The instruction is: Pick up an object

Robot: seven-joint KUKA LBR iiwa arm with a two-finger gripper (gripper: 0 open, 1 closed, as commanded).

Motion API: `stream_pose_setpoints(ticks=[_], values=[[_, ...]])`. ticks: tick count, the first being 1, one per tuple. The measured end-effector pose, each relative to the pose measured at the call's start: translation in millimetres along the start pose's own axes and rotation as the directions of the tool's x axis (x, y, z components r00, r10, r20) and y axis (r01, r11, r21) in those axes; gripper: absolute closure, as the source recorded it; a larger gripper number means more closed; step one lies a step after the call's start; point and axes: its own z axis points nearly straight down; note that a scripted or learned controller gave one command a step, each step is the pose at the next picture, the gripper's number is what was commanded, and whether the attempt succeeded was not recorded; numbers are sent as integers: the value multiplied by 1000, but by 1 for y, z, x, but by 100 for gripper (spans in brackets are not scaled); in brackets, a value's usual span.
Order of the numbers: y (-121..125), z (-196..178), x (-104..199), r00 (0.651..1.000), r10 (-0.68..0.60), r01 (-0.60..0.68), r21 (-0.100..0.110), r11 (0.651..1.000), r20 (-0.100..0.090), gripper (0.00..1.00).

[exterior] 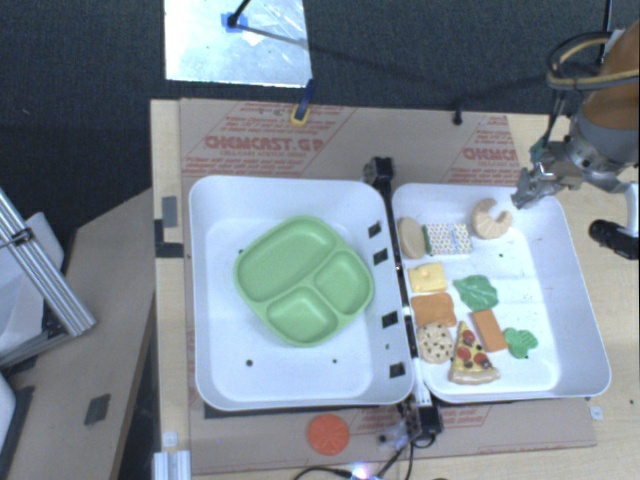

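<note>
The right bin (575,268) holds several toy foods: a beige round piece (490,220) at the back, a bread slice (411,236), a speckled sandwich block (447,239), a yellow cheese square (428,276), a green lettuce leaf (477,291), an orange toast (433,309), an orange stick (489,330), a cookie (435,342), a pizza slice (470,358) and a small green broccoli (520,342). My gripper (531,190) hangs over the bin's back right corner, just right of the beige round piece. Nothing shows between its fingers.
The left bin (215,298) bears a green divided plate (303,280). A clamp bar (392,268) runs between the bins. An orange disc (328,432) lies on the cardboard in front. A foil sheet (237,26) is at the back left.
</note>
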Motion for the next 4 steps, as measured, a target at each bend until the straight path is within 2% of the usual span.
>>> stream_pose_setpoints(ticks=[1,2,3,4], values=[[2,-35,0,1000,0,0,1,1000,-1,100],[-4,-40,60,1000,-4,4,4,1000,-3,100],[-8,-38,106,1000,-2,2,5,1000,-2,100],[2,-39,166,1000,-4,4,4,1000,-3,100]])
